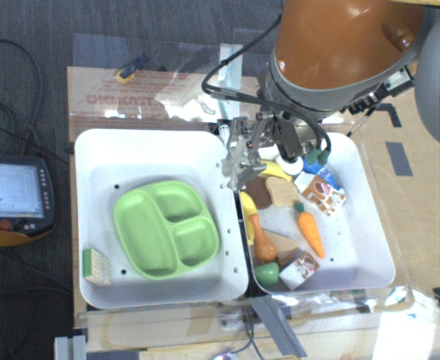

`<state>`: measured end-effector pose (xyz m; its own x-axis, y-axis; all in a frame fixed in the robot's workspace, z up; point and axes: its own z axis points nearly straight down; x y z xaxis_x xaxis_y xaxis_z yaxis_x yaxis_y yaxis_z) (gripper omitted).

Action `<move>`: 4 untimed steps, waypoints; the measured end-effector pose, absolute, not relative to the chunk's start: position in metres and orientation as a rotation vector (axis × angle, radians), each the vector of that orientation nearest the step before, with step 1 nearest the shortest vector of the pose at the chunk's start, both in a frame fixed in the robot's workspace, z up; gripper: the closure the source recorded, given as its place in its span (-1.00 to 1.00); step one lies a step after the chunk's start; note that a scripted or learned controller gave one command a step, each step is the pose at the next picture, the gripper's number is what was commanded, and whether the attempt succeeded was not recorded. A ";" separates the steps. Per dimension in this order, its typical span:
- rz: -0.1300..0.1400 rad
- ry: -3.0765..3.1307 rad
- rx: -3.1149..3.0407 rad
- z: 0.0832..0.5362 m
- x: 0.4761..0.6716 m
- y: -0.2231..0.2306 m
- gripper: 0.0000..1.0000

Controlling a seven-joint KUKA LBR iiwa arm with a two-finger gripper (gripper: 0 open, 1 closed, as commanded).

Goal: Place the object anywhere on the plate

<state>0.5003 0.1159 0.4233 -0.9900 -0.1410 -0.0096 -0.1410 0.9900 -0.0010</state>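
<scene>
One banana (275, 170) beneath end effector (244, 158)

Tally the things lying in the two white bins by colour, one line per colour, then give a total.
Green: 3 (plate, small box, round piece)
Orange: 2 (carrot, second carrot)
Yellow: 1 (banana)
Brown: 2 (dark slice, tan slice)
White printed cartons: 2 ()
Total: 10, counting those I can make out.

arm (355, 36) cut off at top edge, hiding right bin (370, 223) rear.
</scene>
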 end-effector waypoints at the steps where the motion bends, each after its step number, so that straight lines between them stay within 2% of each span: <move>1: 0.000 3.128 -0.343 0.328 0.491 0.173 1.00; 2: -0.001 3.023 -0.841 0.332 0.496 0.088 1.00; 3: 0.000 2.893 -1.197 0.450 0.529 0.158 1.00; 4: 0.008 2.837 -1.371 0.274 0.504 0.182 1.00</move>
